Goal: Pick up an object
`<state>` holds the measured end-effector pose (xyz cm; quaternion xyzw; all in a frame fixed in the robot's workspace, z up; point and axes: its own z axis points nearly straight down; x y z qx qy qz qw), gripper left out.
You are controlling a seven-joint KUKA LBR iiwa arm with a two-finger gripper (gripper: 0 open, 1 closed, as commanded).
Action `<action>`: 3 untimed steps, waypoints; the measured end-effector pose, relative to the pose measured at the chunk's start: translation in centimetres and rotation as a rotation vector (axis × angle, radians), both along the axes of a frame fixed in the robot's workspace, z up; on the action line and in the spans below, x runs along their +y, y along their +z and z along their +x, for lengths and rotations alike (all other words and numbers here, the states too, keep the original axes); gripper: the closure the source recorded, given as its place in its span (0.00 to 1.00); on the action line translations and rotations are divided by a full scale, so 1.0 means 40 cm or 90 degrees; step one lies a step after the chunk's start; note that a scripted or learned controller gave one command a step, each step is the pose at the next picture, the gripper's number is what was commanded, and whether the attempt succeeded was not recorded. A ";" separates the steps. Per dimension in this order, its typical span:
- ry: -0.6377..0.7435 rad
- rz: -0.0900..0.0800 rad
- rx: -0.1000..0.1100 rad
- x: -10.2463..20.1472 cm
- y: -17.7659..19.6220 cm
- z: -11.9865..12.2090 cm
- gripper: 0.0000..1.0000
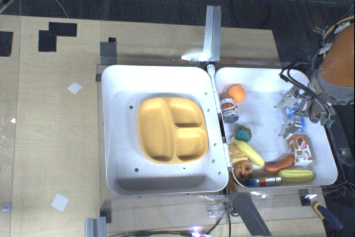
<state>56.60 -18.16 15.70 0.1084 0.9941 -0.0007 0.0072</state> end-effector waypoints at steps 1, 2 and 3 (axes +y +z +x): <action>0.072 -0.001 0.000 0.013 -0.168 0.118 0.00; 0.069 -0.002 0.001 -0.068 -0.167 -0.125 0.00; 0.073 -0.006 -0.012 -0.065 -0.131 -0.109 1.00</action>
